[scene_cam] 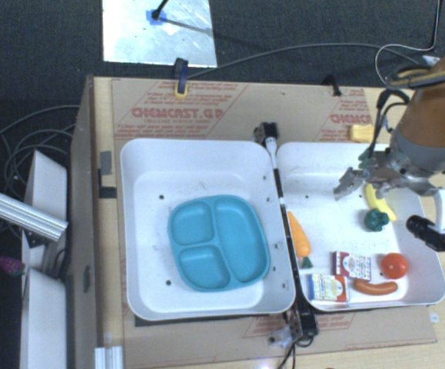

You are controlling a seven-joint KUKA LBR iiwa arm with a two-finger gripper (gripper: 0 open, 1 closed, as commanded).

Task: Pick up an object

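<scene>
The jaws (354,181) are being held open and empty above the right bin (314,164), just left of a yellow banana (377,200) and a green toy (375,221). A carrot (300,235), two cartons (340,277), a tomato (394,265) and a sausage (374,287) are lying nearer the front rim. A blue divided plate (218,241) is sitting in the left bin (149,167).

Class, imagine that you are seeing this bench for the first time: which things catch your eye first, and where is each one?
First comes the blue divided plate, lying alone in the left bin. Next is the bright toy food in the right bin: a carrot by the divider, a tomato and a sausage near the front, and a banana further back. The grey and orange arm reaches in from the right, its gripper over that bin.
</scene>
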